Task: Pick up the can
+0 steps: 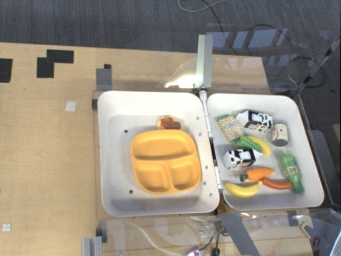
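Two bins side by side. Left bin [112, 143]: divided tray [165, 160] at centre, small food item [169, 122] touching its far edge. Right bin [306, 137]: can [279, 134] by the right wall, bottle [291, 172] nearer the camera; banana [242, 189] by the near wall, carrot [259, 174] just behind.

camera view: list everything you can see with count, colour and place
shallow white plastic bins: 2, white, side by side on the bench
yellow-orange divided plastic tray: 1, left bin, centre
small red and yellow toy food piece: 1, left bin, just beyond the tray
small grey metal can: 1, right bin, far right side
black-and-white cow-print cartons: 2, right bin, one at the far side, one mid-left
patterned beige packet: 1, right bin, far left
yellow plastic bananas: 2, right bin, near edge and centre
orange plastic carrot: 1, right bin
green plastic bottle: 1, right bin, right side
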Controlling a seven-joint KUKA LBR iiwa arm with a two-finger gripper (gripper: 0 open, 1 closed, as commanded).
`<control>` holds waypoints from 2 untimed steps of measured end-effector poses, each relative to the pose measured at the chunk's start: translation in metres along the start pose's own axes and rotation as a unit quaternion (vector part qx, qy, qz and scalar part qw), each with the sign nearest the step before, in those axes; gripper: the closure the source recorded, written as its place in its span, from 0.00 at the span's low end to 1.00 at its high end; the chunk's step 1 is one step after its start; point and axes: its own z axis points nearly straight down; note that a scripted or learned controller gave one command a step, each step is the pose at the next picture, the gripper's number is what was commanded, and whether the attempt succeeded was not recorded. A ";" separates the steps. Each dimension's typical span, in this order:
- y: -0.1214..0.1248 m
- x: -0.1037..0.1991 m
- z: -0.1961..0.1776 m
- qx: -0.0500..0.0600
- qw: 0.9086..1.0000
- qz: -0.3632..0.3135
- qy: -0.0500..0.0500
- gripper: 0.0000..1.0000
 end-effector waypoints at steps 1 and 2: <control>0.002 0.001 -0.013 -0.003 1.000 -0.005 -0.001 1.00; 0.003 0.003 -0.025 -0.007 1.000 -0.009 -0.001 1.00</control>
